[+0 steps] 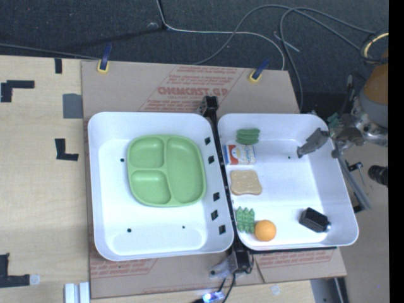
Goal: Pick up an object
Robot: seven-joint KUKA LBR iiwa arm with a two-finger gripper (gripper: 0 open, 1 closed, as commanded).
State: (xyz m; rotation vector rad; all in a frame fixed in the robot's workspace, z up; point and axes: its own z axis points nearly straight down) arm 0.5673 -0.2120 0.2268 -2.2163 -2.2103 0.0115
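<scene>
Camera view, catalogue of contents. Two white bins sit side by side on a cardboard sheet (189, 84). Left bin (107, 169): one green divided plate (167, 170), lying flat near the bin's centre, three compartments facing up. Right bin (334, 188): a column of small items along its left wall, running from upper to lower frame — a green ridged piece (248, 136) with its long axis left-right; a small carton (240, 154) with red and blue print, lying just below it, long axis also left-right; a toast slice (245, 183), flat; a green leafy piece (245, 218); and an orange ball (265, 230) touching or just beside that leafy piece. Set well apart, at the lower right of the same bin, a black block (314, 220), long axis slanting from upper left to lower right. Gripper (319, 141): at the upper right of the right bin, over its far-right rim area, nothing seen between its fingers; whether they are spread or pressed together cannot be told at this sharpness. Arm wrist with orange band (379, 87) at the right edge of the frame.
</scene>
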